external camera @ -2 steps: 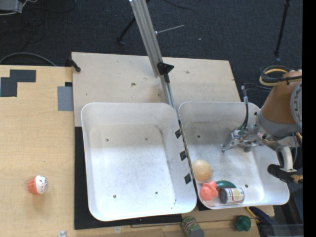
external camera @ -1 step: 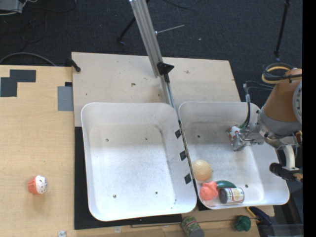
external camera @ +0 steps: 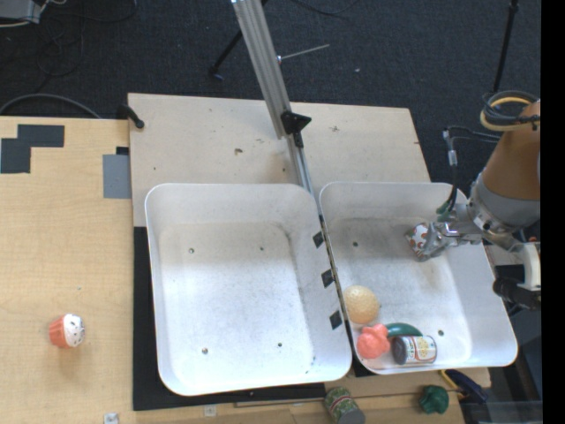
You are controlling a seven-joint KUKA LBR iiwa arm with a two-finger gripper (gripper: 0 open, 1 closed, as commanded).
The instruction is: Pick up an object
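The fingers (external camera: 426,242) hang low over the right bin (external camera: 388,203), near its right wall; I cannot tell whether they are spread or pinching anything. The objects lie toward the bin's near edge: tan ball (external camera: 361,304), pink lump (external camera: 372,342), small can (external camera: 414,350) lying on its side.

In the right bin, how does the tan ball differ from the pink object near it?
The tan ball is pale beige and round; the pink object is bright pink-red with an uneven outline. The ball lies against the divider side of the right bin; the pink object lies nearer the front rim, next to a small jar. Both rest on the bin floor, apart from the gripper.
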